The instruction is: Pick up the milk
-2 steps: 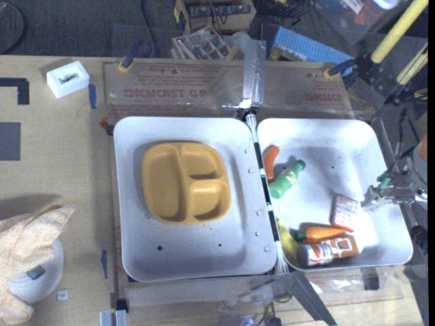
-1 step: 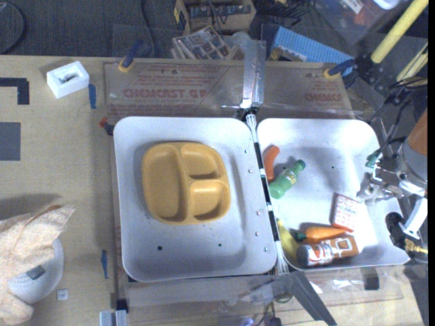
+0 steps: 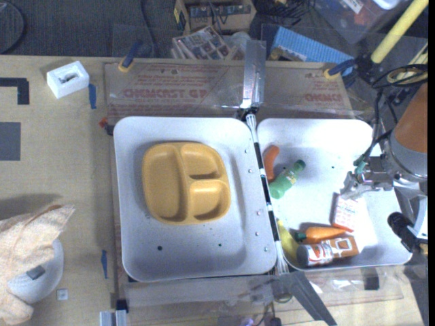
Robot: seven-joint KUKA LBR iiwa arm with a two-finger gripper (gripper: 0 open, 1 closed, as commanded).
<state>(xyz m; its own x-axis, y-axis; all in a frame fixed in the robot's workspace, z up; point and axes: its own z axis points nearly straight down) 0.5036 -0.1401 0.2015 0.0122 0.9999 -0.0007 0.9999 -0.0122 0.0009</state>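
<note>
The milk (image 3: 347,214) is a small white carton with red print, lying in the right bin (image 3: 319,136) towards its right side. My gripper (image 3: 361,180) hangs just above the carton's upper end, on the arm that reaches in from the right. From this angle the gripper overlaps the carton's top edge. Whether it touches the carton I cannot tell.
Below the milk lie an orange carrot (image 3: 325,234), an orange-labelled bottle (image 3: 331,251) and a yellow banana (image 3: 288,242). A green bottle (image 3: 286,178) and another carrot (image 3: 270,160) lie by the divider. The left bin (image 3: 136,250) holds a yellow divided plate (image 3: 185,182).
</note>
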